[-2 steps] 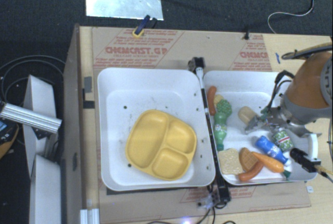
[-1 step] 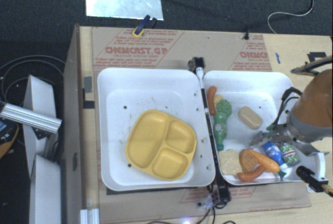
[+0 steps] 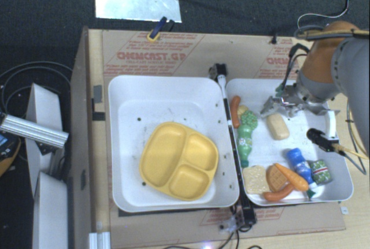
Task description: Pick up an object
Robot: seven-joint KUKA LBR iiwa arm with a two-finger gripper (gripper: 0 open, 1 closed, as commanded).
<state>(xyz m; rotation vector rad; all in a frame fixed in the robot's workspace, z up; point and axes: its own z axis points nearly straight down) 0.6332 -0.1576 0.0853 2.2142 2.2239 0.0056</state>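
Claw (image 3: pixel 281 104): over right bin (image 3: pixel 341 184), finger state indeterminable. Beige bread roll (image 3: pixel 277 126): lies just below it, apparently ungripped.

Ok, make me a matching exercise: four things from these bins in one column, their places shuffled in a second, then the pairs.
Things:
1. yellow divided tray
2. blue bottle
3. hot dog
4. cream bar

Places:
A. right bin, close below the end effector
B. left bin
C. right bin, near its front right corner
D. right bin, along its left wall, towards the back

Pairs: 1-B, 2-C, 3-D, 4-A
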